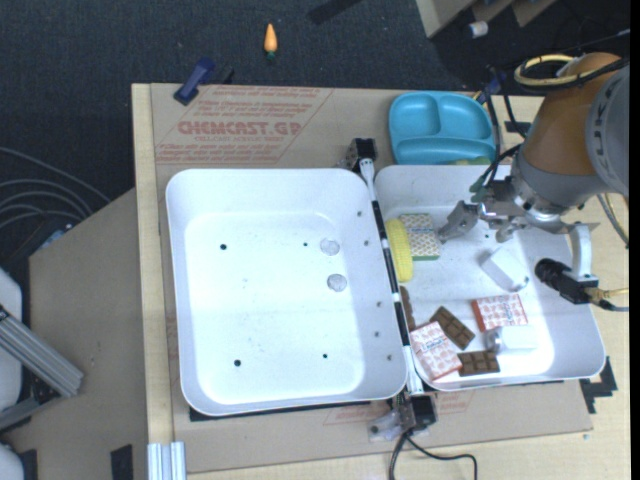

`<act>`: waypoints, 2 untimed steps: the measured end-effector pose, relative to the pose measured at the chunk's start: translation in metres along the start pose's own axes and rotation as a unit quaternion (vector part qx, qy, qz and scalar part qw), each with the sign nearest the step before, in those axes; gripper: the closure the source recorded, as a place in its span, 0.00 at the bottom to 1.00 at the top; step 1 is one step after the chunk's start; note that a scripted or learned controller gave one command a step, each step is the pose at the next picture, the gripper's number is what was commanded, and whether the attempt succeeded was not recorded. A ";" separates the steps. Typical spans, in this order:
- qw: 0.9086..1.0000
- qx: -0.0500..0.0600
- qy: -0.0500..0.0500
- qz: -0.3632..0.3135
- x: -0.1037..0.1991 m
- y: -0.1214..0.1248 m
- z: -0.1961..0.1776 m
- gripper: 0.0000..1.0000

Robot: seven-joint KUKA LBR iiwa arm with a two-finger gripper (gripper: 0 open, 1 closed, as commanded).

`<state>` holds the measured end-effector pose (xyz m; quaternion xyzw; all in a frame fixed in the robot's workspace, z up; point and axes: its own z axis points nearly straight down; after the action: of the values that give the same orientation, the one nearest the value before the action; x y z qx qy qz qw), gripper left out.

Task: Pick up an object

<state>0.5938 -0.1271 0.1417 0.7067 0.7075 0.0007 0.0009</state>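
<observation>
Dark carpet all around, with a brown board bench (250, 118) carrying two white bins. The gripper (497, 230) hangs low over the right bin (585, 353); honestly can't tell whether it's open, shut or holding anything, the wrist hardware blocks it. The arm (570, 138) comes in from the right, orange band up top, partly cut off by the frame. Just left of the tool sits a yellow brush (400, 250); nearer the front edge lie red-and-white packets (498, 312) and brown chocolate pieces (452, 326). The left bin (200, 218) is beside it, a blue tray (440, 126) behind.
</observation>
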 end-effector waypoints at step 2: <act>1.000 0.001 0.001 0.001 0.050 -0.077 -0.044 0.00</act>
<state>0.5167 -0.0776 0.1855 0.7071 0.7071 0.0002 -0.0007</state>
